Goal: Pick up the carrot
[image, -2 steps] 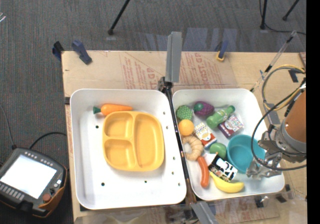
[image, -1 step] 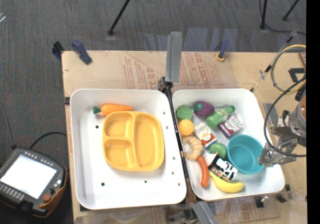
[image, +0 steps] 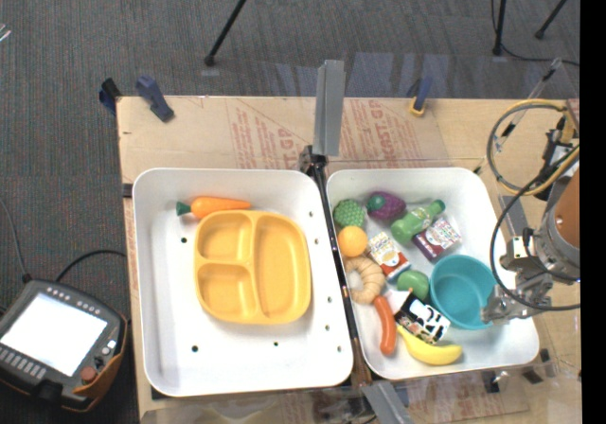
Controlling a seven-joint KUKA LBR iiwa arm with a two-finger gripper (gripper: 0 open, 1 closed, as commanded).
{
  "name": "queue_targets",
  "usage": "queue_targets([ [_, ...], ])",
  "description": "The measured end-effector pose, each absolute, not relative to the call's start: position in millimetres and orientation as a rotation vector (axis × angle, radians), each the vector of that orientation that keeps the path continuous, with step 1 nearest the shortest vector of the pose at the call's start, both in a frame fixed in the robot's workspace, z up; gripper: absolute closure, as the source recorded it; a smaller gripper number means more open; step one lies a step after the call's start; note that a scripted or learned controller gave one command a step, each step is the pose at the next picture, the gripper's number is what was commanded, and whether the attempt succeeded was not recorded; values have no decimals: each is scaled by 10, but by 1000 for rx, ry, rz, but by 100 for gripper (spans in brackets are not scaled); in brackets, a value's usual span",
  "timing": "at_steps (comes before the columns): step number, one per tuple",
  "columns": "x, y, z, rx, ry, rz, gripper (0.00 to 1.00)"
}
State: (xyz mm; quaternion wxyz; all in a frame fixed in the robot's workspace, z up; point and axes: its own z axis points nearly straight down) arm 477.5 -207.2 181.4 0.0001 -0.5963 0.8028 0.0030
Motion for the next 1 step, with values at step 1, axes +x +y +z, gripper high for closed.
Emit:
queue_targets([
  [1,4780,-2086,2033,-2130,2305,4,100],
])
